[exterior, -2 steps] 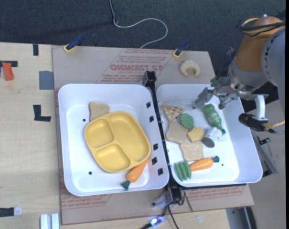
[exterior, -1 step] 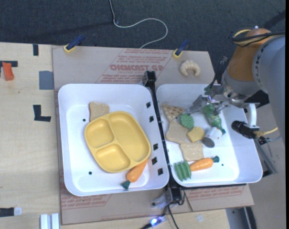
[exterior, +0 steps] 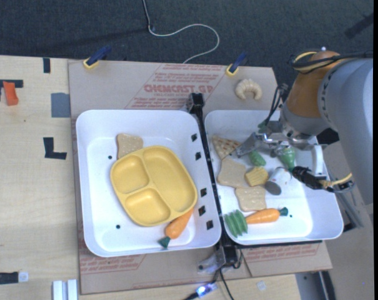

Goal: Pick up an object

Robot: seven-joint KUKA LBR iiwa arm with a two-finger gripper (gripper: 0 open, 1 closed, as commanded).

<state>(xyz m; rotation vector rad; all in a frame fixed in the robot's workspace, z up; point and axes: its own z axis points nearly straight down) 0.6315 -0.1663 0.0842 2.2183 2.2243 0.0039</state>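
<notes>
Over the right bin (exterior: 326, 227), the gripper (exterior: 271, 150) hangs low above a scatter of toy food, its metal fingers pointing toward the bins' shared divider; whether they are spread or pressed together cannot be told, and nothing can be seen pinched between them. Just beside the fingertips lies a small green piece (exterior: 257, 158), and a green pickle (exterior: 287, 157) sits under the wrist hardware, partly hidden. A grey spoon-like piece (exterior: 273, 187) rests nearby. Toward the divider lie a cracker (exterior: 225, 146), a bread slice (exterior: 232, 172) and a yellow wedge (exterior: 257, 177) touching it, with a second toast (exterior: 250, 198) just below. Along the bin's near edge a carrot (exterior: 262, 216) lies flat, its tip beside a green bundle (exterior: 236, 223). The grey arm (exterior: 351, 105), with its orange band (exterior: 304, 92), reaches in from the right. In the left bin (exterior: 92, 167), a yellow divided plate (exterior: 153, 184) sits tilted, a toast (exterior: 129, 144) tucked at its far corner and another carrot (exterior: 177, 225) leaning at its near edge. Behind the bins, on the cardboard sheet (exterior: 170, 86), rests a croissant (exterior: 248, 89), well apart from the rest.
</notes>
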